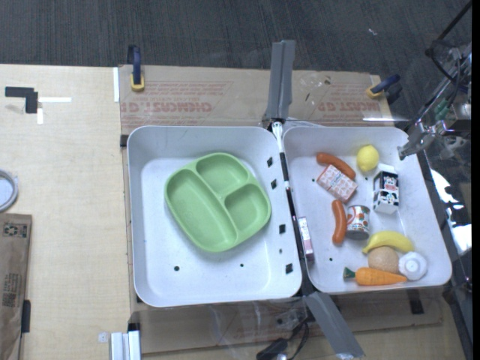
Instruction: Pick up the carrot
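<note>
Carrot (379, 277) by the right bin's (439, 223) front edge looks light, stiff, slick plastic; I'd pinch mid-body. Can't tell the hand's (405, 153) state.

Two white bins (142, 223), one green divided plate (217, 199), my count in the other bin: two sausages (335, 163), one lemon (367, 158), one banana (389, 241), one carrot (379, 277), one milk carton (386, 189), one small can (358, 221), two clamps (135, 67) at the bench's far edge

The carrot (379, 277) lies against the bin's near wall (375, 289), crowded by an egg (382, 259) behind.
</note>
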`<action>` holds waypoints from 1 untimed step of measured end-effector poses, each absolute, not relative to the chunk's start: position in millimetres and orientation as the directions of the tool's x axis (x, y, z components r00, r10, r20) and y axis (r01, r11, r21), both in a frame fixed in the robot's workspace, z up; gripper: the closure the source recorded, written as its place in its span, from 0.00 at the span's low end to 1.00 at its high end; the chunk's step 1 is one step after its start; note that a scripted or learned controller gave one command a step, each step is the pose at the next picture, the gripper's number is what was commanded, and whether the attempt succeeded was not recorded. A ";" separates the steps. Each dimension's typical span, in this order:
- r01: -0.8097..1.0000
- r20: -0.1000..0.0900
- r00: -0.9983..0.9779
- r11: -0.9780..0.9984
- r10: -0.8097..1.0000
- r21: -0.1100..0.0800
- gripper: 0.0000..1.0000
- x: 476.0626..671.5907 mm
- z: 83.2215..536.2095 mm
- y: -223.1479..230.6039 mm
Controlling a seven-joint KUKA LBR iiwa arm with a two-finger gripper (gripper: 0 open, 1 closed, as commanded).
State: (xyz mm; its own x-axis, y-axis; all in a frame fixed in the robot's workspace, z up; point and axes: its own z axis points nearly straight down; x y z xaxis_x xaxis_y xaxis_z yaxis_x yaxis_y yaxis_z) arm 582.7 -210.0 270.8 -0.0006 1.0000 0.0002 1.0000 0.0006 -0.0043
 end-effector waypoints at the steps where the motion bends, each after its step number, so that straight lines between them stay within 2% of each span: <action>1: 1.000 0.002 0.001 -0.001 1.000 -0.005 0.00 490.8 176.9 -197.9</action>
State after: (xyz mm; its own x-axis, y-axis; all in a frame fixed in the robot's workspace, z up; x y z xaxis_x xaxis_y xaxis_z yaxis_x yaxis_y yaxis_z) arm 490.8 -197.9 176.9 0.0012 1.0000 0.0020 1.0000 -0.0012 -0.0050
